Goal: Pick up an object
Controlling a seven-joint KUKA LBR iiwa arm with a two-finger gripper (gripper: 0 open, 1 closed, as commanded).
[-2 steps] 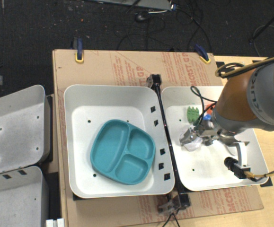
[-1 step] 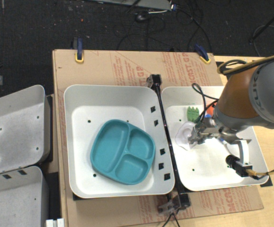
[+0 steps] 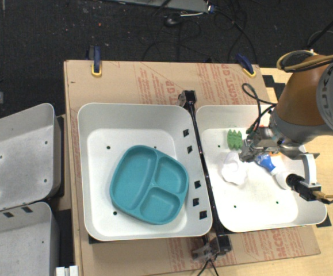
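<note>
Gripper (image 3: 248,153) low in right bin (image 3: 270,214), between ridged green block (image 3: 234,138) and crumpled white lump (image 3: 233,169); finger opening, contents: cannot tell. Smooth teal three-compartment plate (image 3: 149,184) in left bin (image 3: 97,148).

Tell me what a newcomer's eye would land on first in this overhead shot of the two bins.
The teal divided plate stands out most, lying alone in the left bin. Next comes the arm's orange band at the right, with the gripper low over the right bin. Around it lie a small green ridged piece, a white lump and a blue-and-white item.
</note>
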